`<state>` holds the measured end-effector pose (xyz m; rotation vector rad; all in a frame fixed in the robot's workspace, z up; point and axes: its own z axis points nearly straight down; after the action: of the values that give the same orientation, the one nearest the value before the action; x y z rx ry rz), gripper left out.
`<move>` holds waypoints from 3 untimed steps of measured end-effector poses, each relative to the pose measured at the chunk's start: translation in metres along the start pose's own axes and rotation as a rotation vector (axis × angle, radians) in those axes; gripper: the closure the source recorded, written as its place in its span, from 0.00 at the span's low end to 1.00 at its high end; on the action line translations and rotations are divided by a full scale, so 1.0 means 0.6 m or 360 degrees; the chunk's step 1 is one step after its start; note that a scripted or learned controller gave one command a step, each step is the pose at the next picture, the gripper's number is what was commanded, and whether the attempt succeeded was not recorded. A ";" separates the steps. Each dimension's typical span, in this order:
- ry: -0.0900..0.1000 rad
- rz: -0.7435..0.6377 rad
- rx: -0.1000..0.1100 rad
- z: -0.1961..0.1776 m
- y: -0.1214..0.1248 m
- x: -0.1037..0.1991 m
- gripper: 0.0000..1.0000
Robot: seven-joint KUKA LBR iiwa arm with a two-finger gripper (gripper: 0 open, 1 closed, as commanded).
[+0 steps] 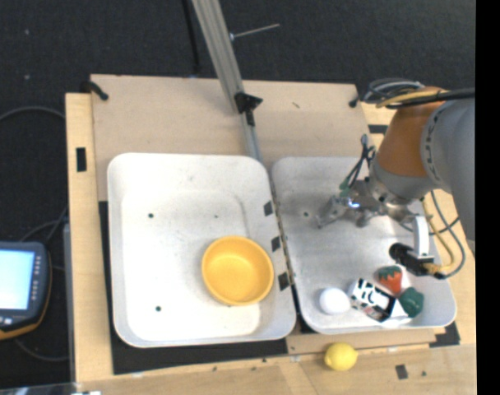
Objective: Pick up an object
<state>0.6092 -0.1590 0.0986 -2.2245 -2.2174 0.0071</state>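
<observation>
The arm [414,151] hides the right bin's [316,196] far right corner; the jaws are too small and blurred to tell whether they are parted; the small items [386,295] heaped at that bin's near right corner overlap and cannot be named; the handheld screen [11,286] beyond the tabletop's [151,105] left edge is cut off.
</observation>
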 end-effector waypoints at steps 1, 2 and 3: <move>0.0001 0.0005 -0.0013 -0.023 0.003 -0.001 1.00; 0.0003 0.0002 -0.0018 -0.131 0.004 -0.006 1.00; 0.0004 -0.0006 -0.0014 -0.175 0.006 -0.008 1.00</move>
<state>0.6133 -0.1635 0.2036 -2.2235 -2.2245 -0.0053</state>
